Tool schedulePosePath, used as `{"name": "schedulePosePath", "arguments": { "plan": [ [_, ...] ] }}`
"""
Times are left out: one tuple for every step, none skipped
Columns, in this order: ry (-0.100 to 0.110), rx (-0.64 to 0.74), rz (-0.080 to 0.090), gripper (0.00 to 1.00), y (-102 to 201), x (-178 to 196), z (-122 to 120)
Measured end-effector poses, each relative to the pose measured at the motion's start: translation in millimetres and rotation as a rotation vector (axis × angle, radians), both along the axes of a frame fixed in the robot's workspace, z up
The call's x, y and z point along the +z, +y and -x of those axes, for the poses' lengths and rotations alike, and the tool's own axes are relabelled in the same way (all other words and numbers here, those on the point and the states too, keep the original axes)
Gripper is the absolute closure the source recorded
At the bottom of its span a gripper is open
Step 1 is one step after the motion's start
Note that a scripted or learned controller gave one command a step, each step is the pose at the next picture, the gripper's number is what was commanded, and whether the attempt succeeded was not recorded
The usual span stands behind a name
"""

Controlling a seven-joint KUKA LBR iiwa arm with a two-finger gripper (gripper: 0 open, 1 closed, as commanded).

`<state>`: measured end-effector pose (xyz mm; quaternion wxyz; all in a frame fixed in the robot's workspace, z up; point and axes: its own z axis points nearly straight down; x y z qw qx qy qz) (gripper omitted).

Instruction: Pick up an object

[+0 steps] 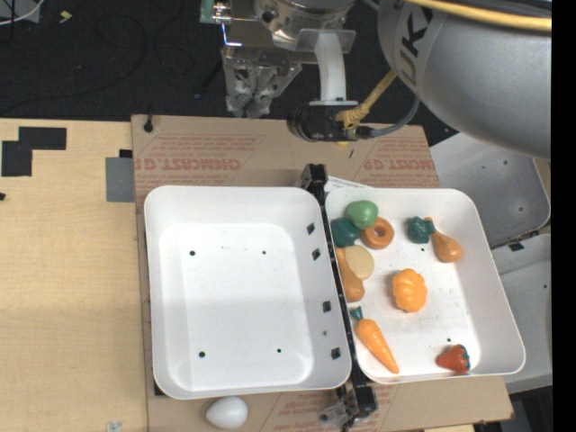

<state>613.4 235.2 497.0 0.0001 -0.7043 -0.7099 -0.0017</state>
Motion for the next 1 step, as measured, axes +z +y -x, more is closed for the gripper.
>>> {"name": "schedulePosePath", "arguments": {
  "plan": [
    [0.004, -0.004, 0.002, 1.0, 8.7, 30.2, 31.6]
  ]
}}
